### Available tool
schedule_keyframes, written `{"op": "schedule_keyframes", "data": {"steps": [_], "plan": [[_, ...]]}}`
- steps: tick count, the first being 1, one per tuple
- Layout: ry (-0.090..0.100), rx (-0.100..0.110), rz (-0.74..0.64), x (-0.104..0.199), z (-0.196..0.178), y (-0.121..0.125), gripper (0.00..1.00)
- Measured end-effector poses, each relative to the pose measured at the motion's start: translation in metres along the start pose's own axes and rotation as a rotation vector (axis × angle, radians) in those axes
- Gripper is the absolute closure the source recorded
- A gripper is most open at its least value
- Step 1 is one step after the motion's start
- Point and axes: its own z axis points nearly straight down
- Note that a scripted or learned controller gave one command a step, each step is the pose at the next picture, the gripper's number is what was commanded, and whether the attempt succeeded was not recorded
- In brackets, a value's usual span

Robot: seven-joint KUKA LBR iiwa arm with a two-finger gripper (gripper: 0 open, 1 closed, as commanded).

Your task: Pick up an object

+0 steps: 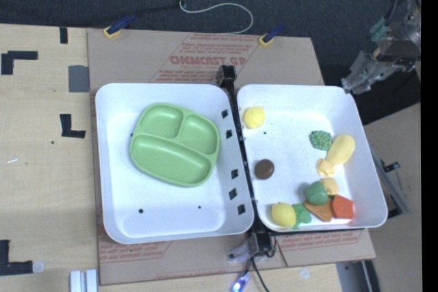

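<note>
two white bins sit side by side on a cardboard sheet [205, 58] over a wooden bench [41, 147]. the left bin [113, 215] holds a green divided plate [175, 144], tilted slightly, in its far-centre part. the right bin [291, 96] holds the toy foods: a yellow ball [254, 117] at the far left corner, close to the divider; a brown disc [264, 168] nearer, mid-left; a lemon [283, 215] at the near edge; a green knobbly piece [319, 140] toward the right, just beside a pale yellow oblong piece [340, 149]; and a cluster in the near right corner comprising a small yellow piece [329, 185], a green round piece [316, 193] and an orange block [342, 207], touching or overlapping one another. the gripper [359, 78] hangs at the far right, outside the right bin and just beyond its far right corner, over the dark floor; whether it is wide or narrow cannot be told, and nothing is seen in its grasp. a white cable [205, 9] loops across the dark surface beyond the bench. two blue-and-yellow clamps [120, 25] pin the far edge of the cardboard.
</note>
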Motion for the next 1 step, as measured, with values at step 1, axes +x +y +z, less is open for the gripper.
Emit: {"op": "schedule_keyframes", "data": {"steps": [1], "plan": [[0.000,-0.010,-0.001,0.0161,-0.0833,-0.0020,1.00]]}}
